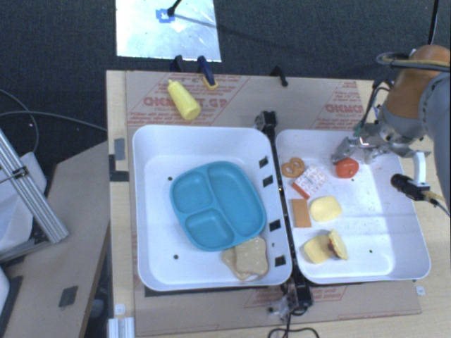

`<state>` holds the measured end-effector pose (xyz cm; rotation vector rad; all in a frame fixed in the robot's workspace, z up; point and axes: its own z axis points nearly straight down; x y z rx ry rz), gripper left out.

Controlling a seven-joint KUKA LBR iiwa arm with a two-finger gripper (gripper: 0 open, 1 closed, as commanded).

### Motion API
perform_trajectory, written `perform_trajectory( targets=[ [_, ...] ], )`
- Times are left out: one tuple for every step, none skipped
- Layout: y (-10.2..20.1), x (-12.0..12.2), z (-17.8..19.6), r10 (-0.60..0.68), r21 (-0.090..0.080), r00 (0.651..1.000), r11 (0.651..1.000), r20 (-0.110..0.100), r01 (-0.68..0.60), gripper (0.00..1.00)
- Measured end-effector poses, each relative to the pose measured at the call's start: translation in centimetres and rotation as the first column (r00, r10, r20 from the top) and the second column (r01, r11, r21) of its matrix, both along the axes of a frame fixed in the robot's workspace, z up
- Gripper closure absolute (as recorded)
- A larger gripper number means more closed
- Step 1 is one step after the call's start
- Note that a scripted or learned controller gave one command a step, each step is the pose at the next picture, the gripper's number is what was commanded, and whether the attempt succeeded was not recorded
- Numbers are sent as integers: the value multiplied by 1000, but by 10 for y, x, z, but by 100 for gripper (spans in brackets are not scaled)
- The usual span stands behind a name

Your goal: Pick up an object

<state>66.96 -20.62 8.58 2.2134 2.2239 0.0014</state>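
Left bin (151, 189) holds a blue tray (217, 204); in the right bin (394, 259), a small red tomato (346, 167), likely light, smooth and prone to roll, lies by the gripper (361, 146); whether it is grasped I cannot tell; best pinched across its middle

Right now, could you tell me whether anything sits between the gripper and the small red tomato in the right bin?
Nothing visible does. The gripper hangs just above the red tomato, and the pretzel lies off to its left.
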Motion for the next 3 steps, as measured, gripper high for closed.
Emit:
perform_trajectory(
  targets=[
    [0, 0, 0, 0, 0, 1000, 1000, 0, 0, 0],
    [0, -16, -1, -3, 0, 1000, 1000, -2, 3, 0],
    [23, 1, 0, 2, 1, 1000, 1000, 1, -2, 0]
  ],
)
